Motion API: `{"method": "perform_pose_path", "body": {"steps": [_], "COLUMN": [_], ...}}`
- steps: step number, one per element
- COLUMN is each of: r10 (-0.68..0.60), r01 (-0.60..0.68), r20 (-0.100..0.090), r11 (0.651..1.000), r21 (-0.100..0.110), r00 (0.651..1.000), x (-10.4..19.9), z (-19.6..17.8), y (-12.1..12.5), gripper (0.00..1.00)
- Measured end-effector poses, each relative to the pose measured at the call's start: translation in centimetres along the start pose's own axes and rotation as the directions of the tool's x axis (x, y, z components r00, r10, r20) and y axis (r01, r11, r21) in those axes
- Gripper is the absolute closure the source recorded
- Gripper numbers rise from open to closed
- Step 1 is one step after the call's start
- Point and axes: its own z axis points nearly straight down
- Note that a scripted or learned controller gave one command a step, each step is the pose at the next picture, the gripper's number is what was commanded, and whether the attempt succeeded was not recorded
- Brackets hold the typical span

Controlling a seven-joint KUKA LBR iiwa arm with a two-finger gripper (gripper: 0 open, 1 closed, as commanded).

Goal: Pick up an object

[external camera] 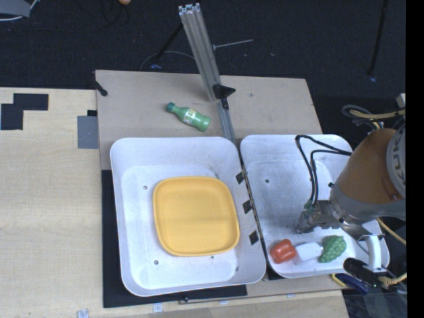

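Bench with 2 white bins. Gripper hovers in the right bin, probably lining up a grab; can't tell its state. Red pepper sits at 7 o'clock from it, broccoli at 4.

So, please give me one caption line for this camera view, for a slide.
Gripper low in right white bin above red toy; yellow square plate in left bin.

Pincer low over right bin

The arm reaches in from the right, wrist lowered.
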Motion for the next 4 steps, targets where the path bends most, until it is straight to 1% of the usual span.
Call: {"method": "perform_pose_path", "body": {"steps": [1, 2, 3, 4], "r10": [-0.002, -0.002, -0.002, -0.004], "r01": [0.002, 0.002, 0.002, 0.004], "r20": [0.000, 0.000, 0.000, 0.000], "r11": [1.000, 1.000, 1.000, 1.000], "r21": [0.001, -0.001, 0.001, 0.003], "r00": [1.000, 1.000, 1.000, 1.000], "x": [0.2, 0.0, -0.1, 3.9], "z": [-4.3, -9.9, -14.1, -14.8], "y": [-0.4, 0.6, 0.1, 2.8], "gripper": [1.00, 1.00, 1.00, 1.00]}}
